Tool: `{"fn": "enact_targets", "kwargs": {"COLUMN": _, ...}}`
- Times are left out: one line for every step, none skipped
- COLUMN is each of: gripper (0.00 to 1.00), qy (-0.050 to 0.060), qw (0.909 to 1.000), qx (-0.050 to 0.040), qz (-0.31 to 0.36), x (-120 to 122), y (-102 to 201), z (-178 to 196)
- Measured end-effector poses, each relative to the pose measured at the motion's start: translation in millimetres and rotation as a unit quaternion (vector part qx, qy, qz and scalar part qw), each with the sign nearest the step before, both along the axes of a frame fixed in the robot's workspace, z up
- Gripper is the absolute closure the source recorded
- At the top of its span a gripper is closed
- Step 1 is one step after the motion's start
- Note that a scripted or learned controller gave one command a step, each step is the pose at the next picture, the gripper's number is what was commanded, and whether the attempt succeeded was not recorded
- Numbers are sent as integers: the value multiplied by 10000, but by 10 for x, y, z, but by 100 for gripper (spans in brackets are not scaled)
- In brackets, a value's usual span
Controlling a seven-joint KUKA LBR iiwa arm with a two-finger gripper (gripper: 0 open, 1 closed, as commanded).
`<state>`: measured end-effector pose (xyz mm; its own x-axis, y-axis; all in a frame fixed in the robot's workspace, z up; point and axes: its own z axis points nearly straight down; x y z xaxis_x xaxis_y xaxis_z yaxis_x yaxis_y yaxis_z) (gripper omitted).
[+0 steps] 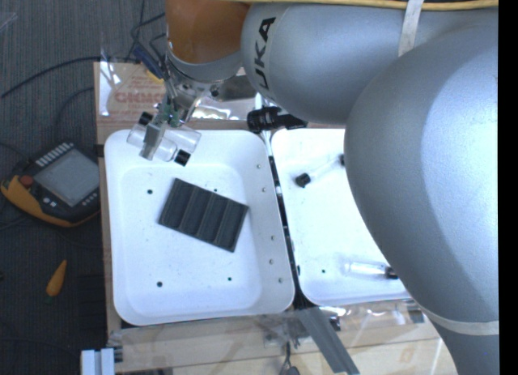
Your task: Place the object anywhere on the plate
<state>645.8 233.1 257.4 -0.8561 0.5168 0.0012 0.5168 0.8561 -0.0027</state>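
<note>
The grey arm (388,82) sweeps across from the right of the dark ridged plate (202,215) and past its far side. It covers much of the right bin (324,227), because it must cross that bin to reach the plate. The left bin (121,284) holds the plate, which lies flat near the bin's middle, turned slightly askew. Its whole top is uncovered, so a drop anywhere on it would do.

The gripper (164,140) hangs beyond the plate's far left corner, near it but not over it. This looks like a carry or an approach, not a release. Whether the gripper is open or closed, or has hold of anything, cannot be told: its tip is a pale, glassy blur.

A small black piece (182,157) sits just beside that tip, between gripper and plate and clear of the plate's edge. I judge it to be the object to be placed, though it may be part of the tool. Nothing rests on the plate yet.

To the plate's right, across the divide, lie a clear tube (364,268) and a small black knob (302,179).
</note>
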Motion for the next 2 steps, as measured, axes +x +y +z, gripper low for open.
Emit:
{"fn": "enact_targets", "kwargs": {"gripper": 100, "qy": -2, "qw": 9887, "qx": 14, "qz": 1496, "x": -759, "y": -9, "z": -574}}
{"fn": "enact_targets", "kwargs": {"gripper": 100, "qy": -1, "qw": 9530, "qx": 20, "qz": 3031, "x": -1481, "y": -4, "z": -523}}
